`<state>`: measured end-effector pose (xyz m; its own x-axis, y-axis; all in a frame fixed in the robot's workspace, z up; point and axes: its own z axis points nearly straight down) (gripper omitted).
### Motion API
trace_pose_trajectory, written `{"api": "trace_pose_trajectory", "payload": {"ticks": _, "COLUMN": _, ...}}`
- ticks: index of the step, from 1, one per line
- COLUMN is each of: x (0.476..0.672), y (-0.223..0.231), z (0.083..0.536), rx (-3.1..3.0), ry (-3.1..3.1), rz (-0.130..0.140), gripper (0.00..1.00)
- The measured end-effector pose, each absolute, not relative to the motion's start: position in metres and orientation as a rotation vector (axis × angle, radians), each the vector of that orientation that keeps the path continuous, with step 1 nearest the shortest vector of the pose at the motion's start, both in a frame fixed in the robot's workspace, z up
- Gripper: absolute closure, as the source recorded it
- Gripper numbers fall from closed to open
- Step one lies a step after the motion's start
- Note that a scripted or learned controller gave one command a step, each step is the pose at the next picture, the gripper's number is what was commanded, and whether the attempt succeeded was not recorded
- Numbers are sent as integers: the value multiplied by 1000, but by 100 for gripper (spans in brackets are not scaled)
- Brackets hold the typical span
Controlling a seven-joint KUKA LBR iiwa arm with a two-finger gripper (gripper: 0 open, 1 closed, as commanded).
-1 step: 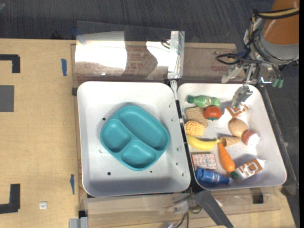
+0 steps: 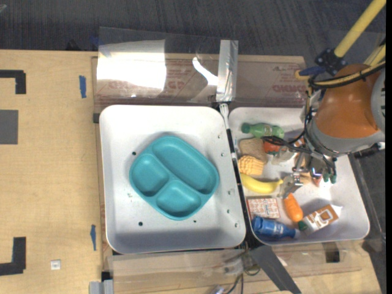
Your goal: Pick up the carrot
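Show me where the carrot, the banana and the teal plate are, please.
carrot (image 2: pixel 294 207): camera view, middle of its orange body.
banana (image 2: pixel 260 184): camera view, middle of its yellow curve.
teal plate (image 2: pixel 191 158): camera view, bare floor of its large compartment.

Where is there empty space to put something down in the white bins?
Left bin: bare white floor all around the teal plate, widest at the corners. Right bin: crowded with the carrot, banana, corn, bottles and the end effector; a bare strip runs along its right wall.

A pale wooden bench (image 2: pixel 43 182) marked with black tape — dark grey carpet floor (image 2: pixel 184 5) beyond it.
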<state>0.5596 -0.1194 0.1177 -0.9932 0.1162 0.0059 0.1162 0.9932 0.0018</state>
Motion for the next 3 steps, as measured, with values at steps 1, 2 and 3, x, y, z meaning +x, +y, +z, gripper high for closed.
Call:
{"api": "trace_pose_trajectory", "payload": {"ticks": 1, "x": 539, "y": -143, "z": 90, "rx": -128, "ry": -3154, "rz": 0, "gripper": 0}}
{"api": "trace_pose_trajectory", "payload": {"ticks": 2, "x": 545, "y": -143, "z": 104, "rx": -127, "ry": -3172, "rz": 6, "gripper": 100}}
{"api": "trace_pose_trajectory", "payload": {"ticks": 3, "x": 544, "y": -142, "z": 103, "rx": -127, "ry": -3170, "rz": 5, "gripper": 0}}
